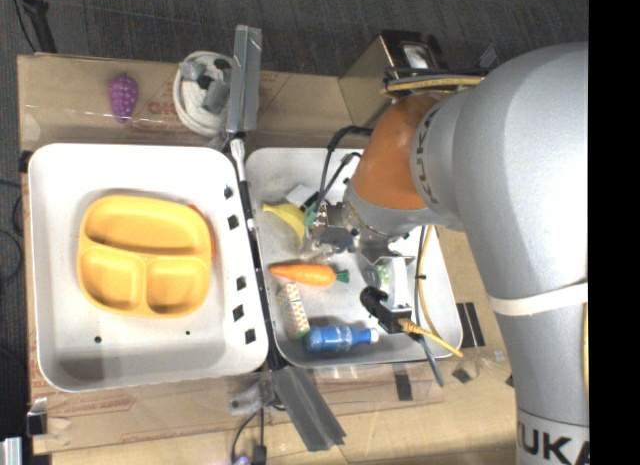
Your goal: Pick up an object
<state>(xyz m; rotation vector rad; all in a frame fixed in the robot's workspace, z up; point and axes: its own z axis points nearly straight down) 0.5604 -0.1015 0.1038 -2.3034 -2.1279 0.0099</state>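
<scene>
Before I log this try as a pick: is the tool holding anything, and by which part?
Cannot be told: the tool sits low in the right bin between banana and carrot, its tips hidden.

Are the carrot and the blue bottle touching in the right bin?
Apart. The camera view shows bare white bin floor between the carrot and the blue bottle.

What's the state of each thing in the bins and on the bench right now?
yellow tray: flat in the left bin, compartments bare.
banana: lying in the right bin, by the wrist.
carrot: on its side, mid right bin.
blue bottle: on its side at the near wall.
corn cob: lying between carrot and bottle.
purple grapes: on the bench behind the left bin.
gripper: low over the right bin.
</scene>
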